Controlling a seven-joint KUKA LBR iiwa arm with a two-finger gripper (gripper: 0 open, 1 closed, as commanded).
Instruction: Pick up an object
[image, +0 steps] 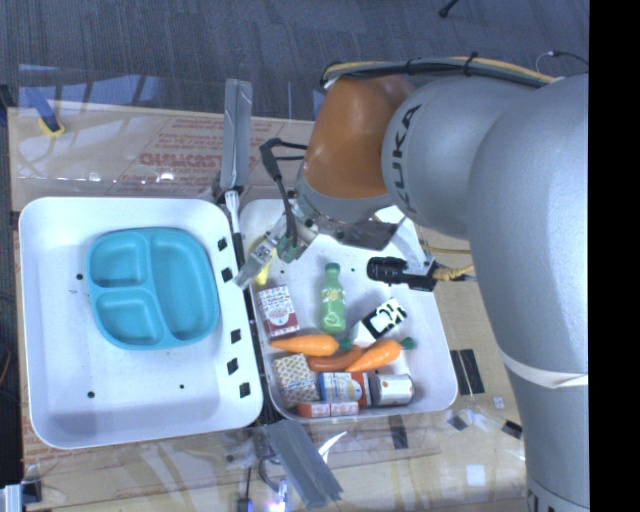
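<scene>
Green bottle (333, 298) beside carrots (340, 350), cartons (278, 309), arm (430, 150) overhead

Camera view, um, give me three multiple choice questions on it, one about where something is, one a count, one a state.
1. Where does the blue tray lie?
A. left bin
B. right bin
C. on the bench

2. How many carrots lie in the right bin?
A. one
B. two
C. four

3. How is the green bottle placed?
A. in the gripper
B. on the blue tray
C. in the bin, apart from the gripper

Answers: 1 A, the tray sits in the left bin. 2 B, one carrot beside another carrot. 3 C, the gripper is up-left of it.
</scene>
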